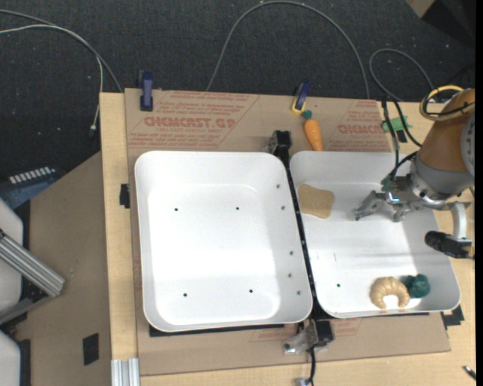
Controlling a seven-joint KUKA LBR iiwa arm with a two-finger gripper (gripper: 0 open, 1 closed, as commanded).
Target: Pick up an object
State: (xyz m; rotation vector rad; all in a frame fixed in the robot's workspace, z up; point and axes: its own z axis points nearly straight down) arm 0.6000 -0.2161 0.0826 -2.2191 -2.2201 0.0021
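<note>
Camera view: gripper (pixel 375 206) over right bin (pixel 355 256), fingers seemingly spread, unladen; croissant (pixel 390 292) near its front corner.

Workbench on dark carpet, seen from above at a slant.

A brown cardboard sheet (pixel 226 113) with faded red lettering covers the bench top. Blue clamps (pixel 146 90) pin its far edge, one at the far left, one near the middle. Beyond the bench lies dark speckled carpet (pixel 226 45), crossed by thin pale cables (pixel 302 15) that loop in arcs. At the near left stands a silver aluminium rail (pixel 30 264), set at an angle. The light is even and soft.
</note>
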